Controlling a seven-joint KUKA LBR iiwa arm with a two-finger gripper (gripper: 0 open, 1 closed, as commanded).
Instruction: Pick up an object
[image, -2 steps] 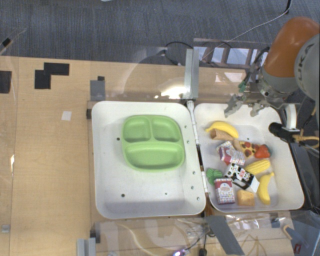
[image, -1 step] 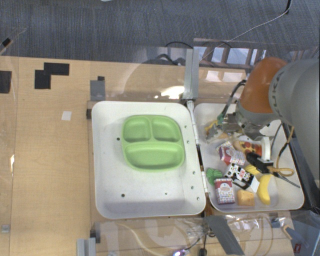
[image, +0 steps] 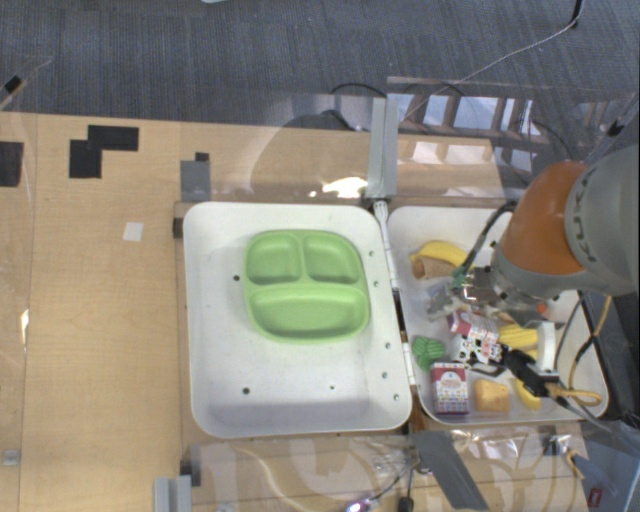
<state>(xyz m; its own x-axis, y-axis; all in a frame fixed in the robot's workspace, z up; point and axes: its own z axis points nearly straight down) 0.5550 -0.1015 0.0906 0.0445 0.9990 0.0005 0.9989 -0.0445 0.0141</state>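
Note:
My gripper (image: 452, 297) hangs low inside the right bin (image: 405, 262), near its left-middle part, on the grey arm with the orange band (image: 540, 225). Just behind it lies a yellow banana-shaped toy (image: 438, 256). A black-and-white patterned piece (image: 482, 346) and a small pink item (image: 459, 324) lie right in front of it. A green toy (image: 428, 350), a red box (image: 450, 386), a tan block (image: 490, 397) and yellow pieces (image: 518, 336) fill the bin's near half. Nothing shows between the gripper's tips.
The left bin (image: 215, 330) holds a green divided plate (image: 305, 285). A metal post (image: 380, 150) rises at the seam between the bins. Cables (image: 575, 395) trail along the right bin's near right corner.

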